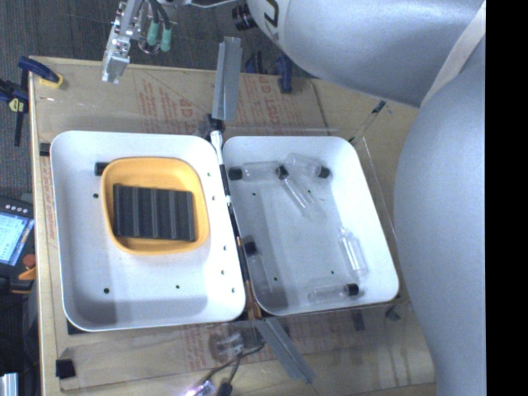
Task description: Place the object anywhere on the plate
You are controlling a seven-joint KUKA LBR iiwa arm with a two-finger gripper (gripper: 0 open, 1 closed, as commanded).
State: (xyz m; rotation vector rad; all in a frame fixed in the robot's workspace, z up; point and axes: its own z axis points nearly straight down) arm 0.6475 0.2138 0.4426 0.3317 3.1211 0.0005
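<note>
The gripper (115,60) is up in the far left corner of the picture. It hangs over the edge of the brown worktop (165,97), past the far side of the left bin (78,287). It looks small and blurry, so I cannot tell if it is spread apart or pinched together. I see nothing in it. Some wires with green ends hang just beside it.

The big grey arm (371,31) fills the top and the right side of the picture.

The left bin is white. A yellow plate (124,176) lies in it, nearer the far side. A dark block (157,213) with ridges lies flat on the plate, about in the middle, with yellow rim showing all round it. The block is well apart from the gripper.

The right bin (375,221) touches the left one along one side. Some clear tubes (355,254) with black caps lie in it, near its walls.

A grey bar (227,77) lies on the worktop just past the spot where the two bins meet. A blue and yellow clamp (41,71) grips the far left corner of the worktop. A little lit screen (12,238) sits off the left edge.
</note>
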